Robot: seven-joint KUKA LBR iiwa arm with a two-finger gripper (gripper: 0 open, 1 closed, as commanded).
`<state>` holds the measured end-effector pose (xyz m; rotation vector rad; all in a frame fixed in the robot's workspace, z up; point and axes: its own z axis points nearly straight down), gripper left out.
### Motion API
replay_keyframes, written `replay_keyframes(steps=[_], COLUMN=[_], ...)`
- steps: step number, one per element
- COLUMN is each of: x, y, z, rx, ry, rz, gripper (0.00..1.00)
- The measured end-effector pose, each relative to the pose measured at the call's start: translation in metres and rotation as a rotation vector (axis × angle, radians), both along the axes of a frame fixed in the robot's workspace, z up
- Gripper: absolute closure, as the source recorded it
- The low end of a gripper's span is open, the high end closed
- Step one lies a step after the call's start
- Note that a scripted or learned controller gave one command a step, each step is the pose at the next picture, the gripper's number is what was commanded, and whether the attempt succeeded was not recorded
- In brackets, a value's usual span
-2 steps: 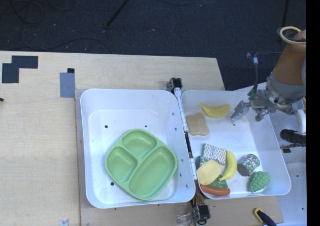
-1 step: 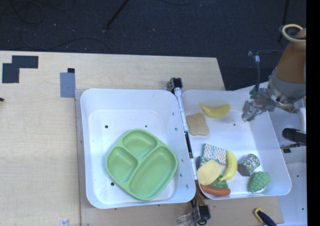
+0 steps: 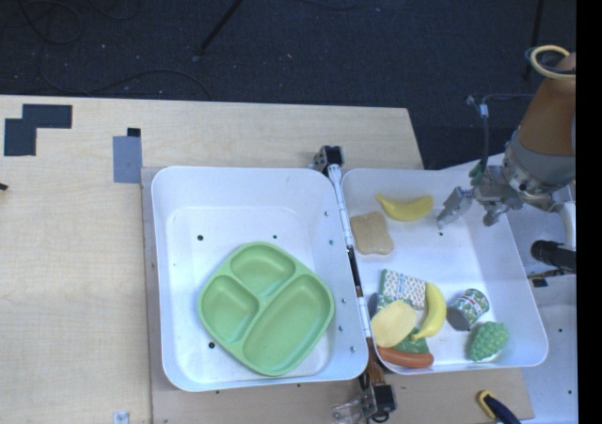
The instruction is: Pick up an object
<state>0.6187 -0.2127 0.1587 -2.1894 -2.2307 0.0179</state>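
Nearest you, at the front of the right bin (image 3: 527,337), you have a cluster: a red pepper-like piece (image 3: 406,356) under a pale yellow fruit (image 3: 393,322), a banana (image 3: 434,309) curving beside it, a checkered packet (image 3: 403,287) just behind, then a small can (image 3: 467,306) lying on its side and a green bumpy fruit (image 3: 487,340) toward the right corner. In the left bin (image 3: 169,225), a green divided plate (image 3: 267,307) lies flat. Farther back in the right bin you see a slice of bread (image 3: 372,233) by the dividing wall, with a yellow wedge (image 3: 405,208) behind it. The jaws (image 3: 467,208) stand spread open just right of that wedge, gripping nothing, with the arm (image 3: 546,131) reaching in over the counter (image 3: 75,262).
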Motion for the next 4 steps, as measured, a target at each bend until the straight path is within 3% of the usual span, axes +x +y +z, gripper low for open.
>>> replay_keyframes(steps=[1, 2, 3, 4], x=[0.0, 0.0, 0.025, 0.025], y=[-0.001, -0.001, 0.002, 0.002], z=[0.008, 0.008, -0.05, -0.041], rx=[0.0, 0.0, -0.002, -0.002], ry=[0.002, 0.002, -0.015, -0.012], rz=[0.002, 0.002, -0.014, -0.01], gripper=[1.0, 0.0, 0.0, 1.0])
